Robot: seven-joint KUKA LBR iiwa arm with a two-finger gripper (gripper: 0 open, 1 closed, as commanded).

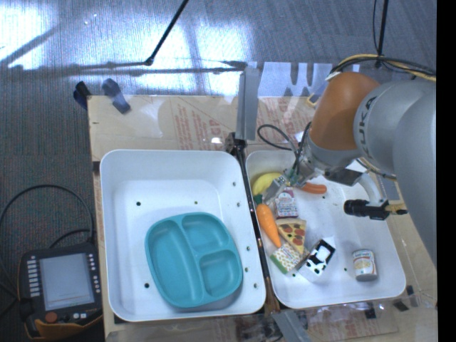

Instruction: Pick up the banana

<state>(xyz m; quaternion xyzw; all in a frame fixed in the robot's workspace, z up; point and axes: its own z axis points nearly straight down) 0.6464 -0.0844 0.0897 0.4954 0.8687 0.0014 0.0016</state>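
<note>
The yellow banana [264, 183] lies at the far left corner of the right white bin [385, 241]. My gripper [283, 186] is low in that bin, right at the banana's right end and just above a small carton [286, 204]. The grey arm with its orange band [340, 112] hangs over the bin's far side and hides part of it. I cannot make out any object held in the gripper.
The right bin also holds a carrot [268, 224], a pizza slice [291, 231], a green-edged block [284, 258], a black-and-white box [320, 257], a small can [364, 264] and an orange item [313, 188]. A teal divided plate [194, 261] lies in the left bin [128, 191].
</note>
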